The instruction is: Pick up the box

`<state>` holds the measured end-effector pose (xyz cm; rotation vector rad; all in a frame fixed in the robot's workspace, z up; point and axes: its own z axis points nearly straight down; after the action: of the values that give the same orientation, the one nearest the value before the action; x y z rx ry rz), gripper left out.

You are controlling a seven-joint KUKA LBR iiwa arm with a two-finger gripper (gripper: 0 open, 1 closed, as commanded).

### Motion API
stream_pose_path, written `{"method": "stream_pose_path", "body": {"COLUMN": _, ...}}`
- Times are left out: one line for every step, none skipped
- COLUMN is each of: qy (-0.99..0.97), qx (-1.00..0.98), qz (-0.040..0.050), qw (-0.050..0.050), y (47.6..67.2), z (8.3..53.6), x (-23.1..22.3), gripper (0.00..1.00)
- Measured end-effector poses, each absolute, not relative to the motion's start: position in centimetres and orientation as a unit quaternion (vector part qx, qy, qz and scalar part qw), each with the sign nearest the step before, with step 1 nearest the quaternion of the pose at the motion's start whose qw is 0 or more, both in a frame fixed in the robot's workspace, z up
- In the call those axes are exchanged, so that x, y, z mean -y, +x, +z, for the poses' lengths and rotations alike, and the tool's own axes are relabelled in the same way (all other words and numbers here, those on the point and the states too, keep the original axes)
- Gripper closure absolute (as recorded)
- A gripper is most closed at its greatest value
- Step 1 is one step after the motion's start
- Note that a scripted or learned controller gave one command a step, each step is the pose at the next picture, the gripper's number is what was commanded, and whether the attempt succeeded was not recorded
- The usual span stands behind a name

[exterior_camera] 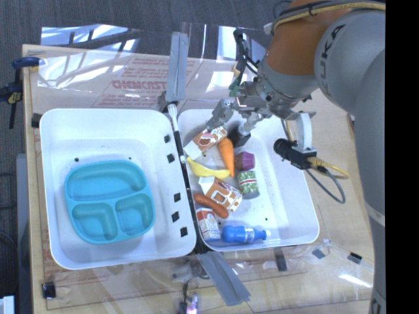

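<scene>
A small brown, white and red box lies at the back of the right bin, beside the divider. A second orange-and-white box rests nearer the bin's middle. My gripper hangs low over the back of the right bin, just right of the small box. Its fingers are spread open: one fingertip stands at the small box's upper edge, the other near the carrot's top. Nothing sits between them.
The right bin also holds a carrot, a banana, a purple item, a green can, a red sausage, a can and a blue bottle. A blue divided tray lies in the left bin.
</scene>
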<state>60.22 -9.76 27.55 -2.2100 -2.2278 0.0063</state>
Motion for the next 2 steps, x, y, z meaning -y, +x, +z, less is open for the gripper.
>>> {"method": "stream_pose_path", "body": {"qy": -0.666, "qx": 0.746, "qz": 0.0017, "qw": 0.002, "y": 60.8, "z": 21.5, "x": 16.7, "gripper": 0.00}}
{"method": "stream_pose_path", "body": {"qy": -0.706, "qx": 0.708, "qz": 0.0016, "qw": 0.002, "y": 59.8, "z": 17.3, "x": 21.0, "gripper": 0.00}}
